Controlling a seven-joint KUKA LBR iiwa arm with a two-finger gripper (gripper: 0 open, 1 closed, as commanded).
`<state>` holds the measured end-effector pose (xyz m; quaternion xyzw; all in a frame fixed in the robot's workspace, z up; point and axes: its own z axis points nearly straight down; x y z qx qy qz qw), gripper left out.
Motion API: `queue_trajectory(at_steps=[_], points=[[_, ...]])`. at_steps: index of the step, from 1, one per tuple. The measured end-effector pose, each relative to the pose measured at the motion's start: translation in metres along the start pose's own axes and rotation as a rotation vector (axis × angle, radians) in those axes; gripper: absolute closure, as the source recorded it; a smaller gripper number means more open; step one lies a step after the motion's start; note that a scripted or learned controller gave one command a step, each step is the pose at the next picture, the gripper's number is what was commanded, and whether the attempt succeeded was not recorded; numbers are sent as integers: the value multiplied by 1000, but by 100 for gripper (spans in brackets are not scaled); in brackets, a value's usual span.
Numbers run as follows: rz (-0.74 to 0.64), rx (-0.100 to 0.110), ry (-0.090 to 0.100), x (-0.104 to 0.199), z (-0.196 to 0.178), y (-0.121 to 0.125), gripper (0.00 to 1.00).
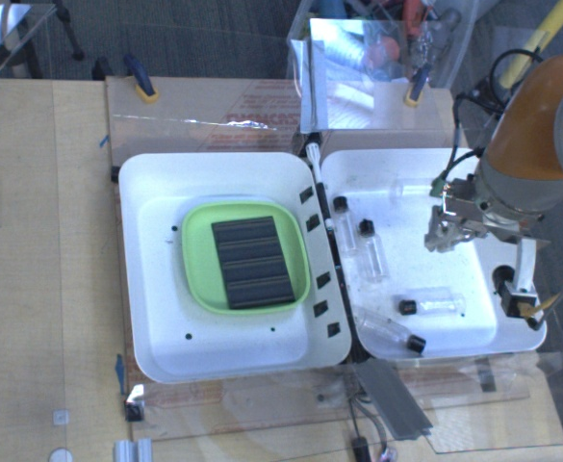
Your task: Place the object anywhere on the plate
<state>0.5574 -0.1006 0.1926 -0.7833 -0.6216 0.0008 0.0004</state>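
Observation:
A light green square plate (195, 258) lies in the left white bin (146, 258). A dark grey ridged block (252, 262) rests flat on the plate and covers most of its middle. My gripper (443, 233) hangs over the right white bin (473, 176), near its right half, well apart from the plate. Nothing shows under the gripper, and its tip is seen from above against the bin floor.
Several clear vials with black caps lie in the right bin: one vial (345, 229) by the divider, another vial (371, 255) next to it, a third vial (435, 306) lower down. A clear box of clutter (387, 27) stands behind the bins.

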Motion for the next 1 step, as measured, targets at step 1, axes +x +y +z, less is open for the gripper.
queue_trajectory(at_steps=[1], points=[[0, 0, 0, 0, 0, 0, 0]])
